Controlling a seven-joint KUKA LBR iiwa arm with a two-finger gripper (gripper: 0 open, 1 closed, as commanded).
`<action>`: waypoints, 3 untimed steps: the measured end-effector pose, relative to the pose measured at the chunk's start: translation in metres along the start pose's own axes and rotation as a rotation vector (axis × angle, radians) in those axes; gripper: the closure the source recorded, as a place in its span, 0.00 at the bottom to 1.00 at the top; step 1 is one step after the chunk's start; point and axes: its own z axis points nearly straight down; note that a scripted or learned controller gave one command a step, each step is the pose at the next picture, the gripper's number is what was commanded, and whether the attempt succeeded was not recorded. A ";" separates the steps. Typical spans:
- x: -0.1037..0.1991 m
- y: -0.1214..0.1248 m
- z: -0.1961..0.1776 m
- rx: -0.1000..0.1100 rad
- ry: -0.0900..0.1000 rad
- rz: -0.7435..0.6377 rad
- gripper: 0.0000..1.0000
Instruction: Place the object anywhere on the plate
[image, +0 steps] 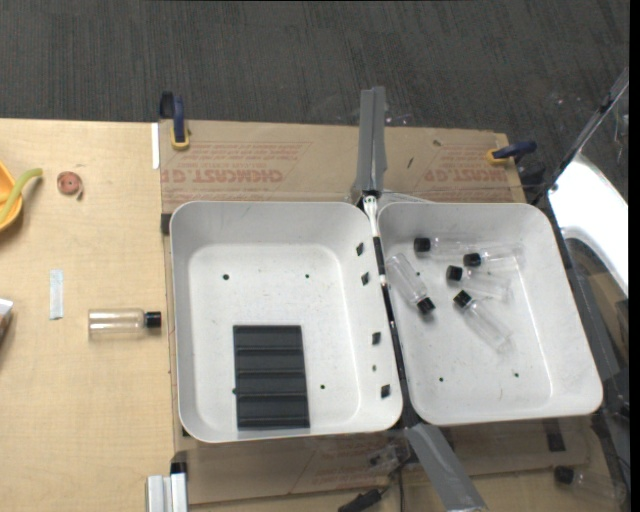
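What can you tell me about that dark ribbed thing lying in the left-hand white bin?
The dark ribbed plate is a flat, nearly black rectangle, matte like rubber or plastic, crossed by horizontal ridges that split it into about four bands. It lies flat on the floor of the left bin, in the near half, its long side running toward the front wall. Nothing rests on it. The small clear vials with black caps all lie in the other bin.

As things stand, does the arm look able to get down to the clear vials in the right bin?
Probably yes. The clear vials lie loose on the floor of the right bin, open from above with nothing over them. They crowd together, some touching, so picking out one cleanly may be the harder part.
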 end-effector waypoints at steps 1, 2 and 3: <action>0.028 0.009 0.000 -0.001 0.002 0.132 0.00; 0.029 0.011 -0.001 -0.001 0.003 0.195 0.00; 0.030 0.011 -0.001 -0.001 0.003 0.195 0.00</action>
